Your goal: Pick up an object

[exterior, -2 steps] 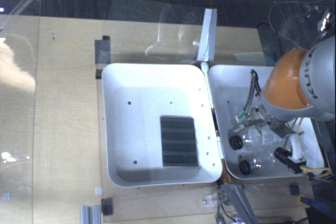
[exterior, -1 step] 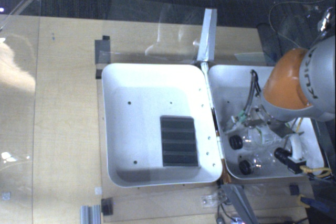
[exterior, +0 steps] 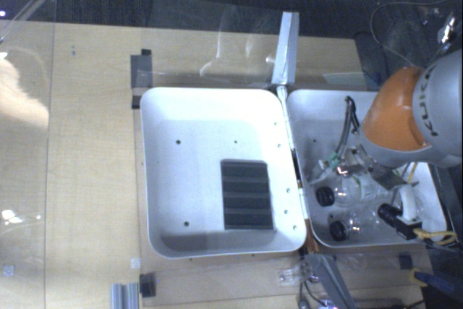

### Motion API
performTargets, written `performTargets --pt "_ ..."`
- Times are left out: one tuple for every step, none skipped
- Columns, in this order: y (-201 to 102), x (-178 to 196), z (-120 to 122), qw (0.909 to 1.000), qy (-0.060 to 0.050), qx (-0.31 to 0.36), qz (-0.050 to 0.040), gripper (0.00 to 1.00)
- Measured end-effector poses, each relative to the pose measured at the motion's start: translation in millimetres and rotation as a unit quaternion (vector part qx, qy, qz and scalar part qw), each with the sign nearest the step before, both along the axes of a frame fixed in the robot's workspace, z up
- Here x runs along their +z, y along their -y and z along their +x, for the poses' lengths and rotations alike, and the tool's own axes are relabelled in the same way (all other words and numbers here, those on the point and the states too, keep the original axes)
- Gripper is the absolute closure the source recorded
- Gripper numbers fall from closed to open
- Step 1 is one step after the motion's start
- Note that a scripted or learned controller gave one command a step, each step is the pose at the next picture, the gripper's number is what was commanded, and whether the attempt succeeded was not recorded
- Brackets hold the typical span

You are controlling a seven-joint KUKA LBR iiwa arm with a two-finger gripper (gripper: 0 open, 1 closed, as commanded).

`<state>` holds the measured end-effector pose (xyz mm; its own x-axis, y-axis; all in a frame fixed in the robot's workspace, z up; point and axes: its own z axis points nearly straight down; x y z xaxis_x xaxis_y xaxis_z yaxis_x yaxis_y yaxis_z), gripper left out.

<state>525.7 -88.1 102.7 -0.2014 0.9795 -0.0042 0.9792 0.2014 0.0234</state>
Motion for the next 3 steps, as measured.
performTargets --pt "-39.4 82.9 -7.7 1.0 -0.008 0.004 -0.0001 0.0" --pt "11.7 31.9 37.7 0.9992 -0.01 -0.038 -0.0001 0.0" --pt "32.0 -12.8 -4.9 0.9981 -0.003 0.062 -0.0018 0.0"
